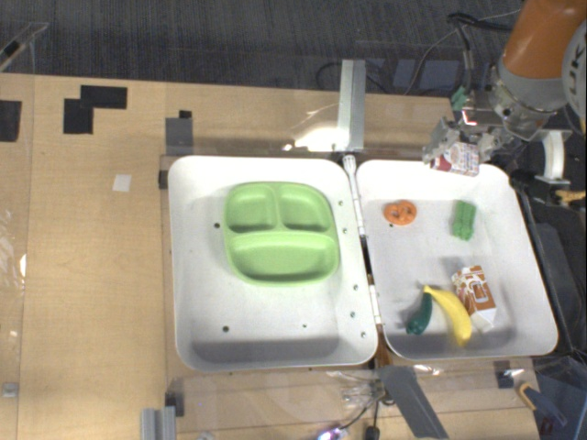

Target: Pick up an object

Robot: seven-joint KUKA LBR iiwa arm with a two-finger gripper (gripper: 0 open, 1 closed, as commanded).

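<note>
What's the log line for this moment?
gripper: above right bin's far rim, red-white packet at its tip | grasp: unconfirmed | banana: in bin

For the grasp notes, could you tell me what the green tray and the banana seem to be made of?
Green tray: looks like moulded matte plastic, with one even colour and rounded compartment walls. Banana: probably a plastic toy, smooth and uniformly yellow, though real fruit can't be ruled out.
</note>
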